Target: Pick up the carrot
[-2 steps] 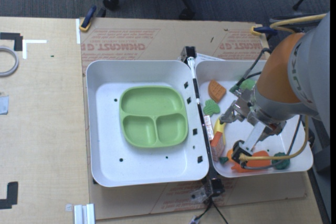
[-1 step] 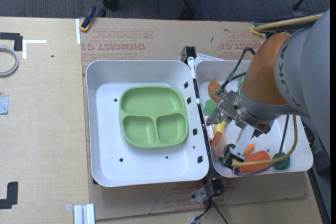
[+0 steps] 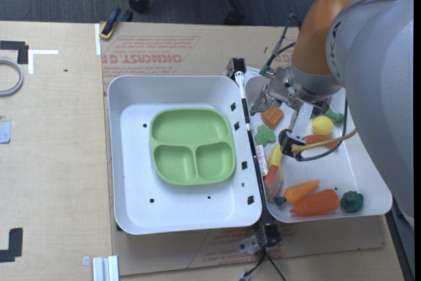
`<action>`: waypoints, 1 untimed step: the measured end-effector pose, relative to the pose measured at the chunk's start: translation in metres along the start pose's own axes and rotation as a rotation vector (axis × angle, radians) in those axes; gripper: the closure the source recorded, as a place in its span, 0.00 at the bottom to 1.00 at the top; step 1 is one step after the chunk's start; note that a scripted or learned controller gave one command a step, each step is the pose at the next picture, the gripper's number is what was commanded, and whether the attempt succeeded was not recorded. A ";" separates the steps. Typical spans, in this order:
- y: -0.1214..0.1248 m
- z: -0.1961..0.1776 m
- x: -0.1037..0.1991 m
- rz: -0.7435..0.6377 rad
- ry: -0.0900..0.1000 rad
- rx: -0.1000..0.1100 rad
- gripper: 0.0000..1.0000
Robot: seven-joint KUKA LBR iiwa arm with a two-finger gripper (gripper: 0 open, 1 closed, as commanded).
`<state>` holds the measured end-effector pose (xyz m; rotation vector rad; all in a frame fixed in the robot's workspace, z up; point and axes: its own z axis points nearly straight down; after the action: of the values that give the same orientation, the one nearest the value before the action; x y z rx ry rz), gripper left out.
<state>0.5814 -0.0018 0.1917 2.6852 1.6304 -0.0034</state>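
Lower right of frame: carrot [image 3: 301, 190], flat on the floor of the right bin [image 3: 365, 171], close to its lower rim.
Carrot axis: nearly left-right across the frame, slightly tilted; green top [image 3: 281, 199] at lower left, tapered tip toward upper right.
Neighbours: longer orange-red piece [image 3: 317, 203] just below, roughly parallel, touching or nearly so; broccoli [image 3: 352, 201] further right, apart; yellow-and-red piece [image 3: 272, 164] up-left by the bin's left wall.
Tool [image 3: 281, 108]: over the upper part of the right bin, beside an orange chunk [image 3: 272, 116] and near a lemon [image 3: 322, 125]; well apart from the carrot; nothing seen held; spread or pressed together, cannot tell.
Left bin [image 3: 125, 161]: green plate [image 3: 193, 145], no part in this step.
Step in hand, as judged: approach to the carrot, grasp not yet made.
Doing it well: travel down-frame to a spot above the carrot's thick middle; wrist turned so the closing line crosses the long axis, roughly up-down in the frame; descent on the body, not on the green top or the thin tip.
Risk: orange-red piece crowding the lower side, likely nudged or pinched along; lower rim close as well.
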 end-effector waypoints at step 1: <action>-0.055 -0.011 -0.032 -0.049 0.000 0.001 0.00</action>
<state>0.5180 -0.0049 0.2027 2.6457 1.6964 -0.0039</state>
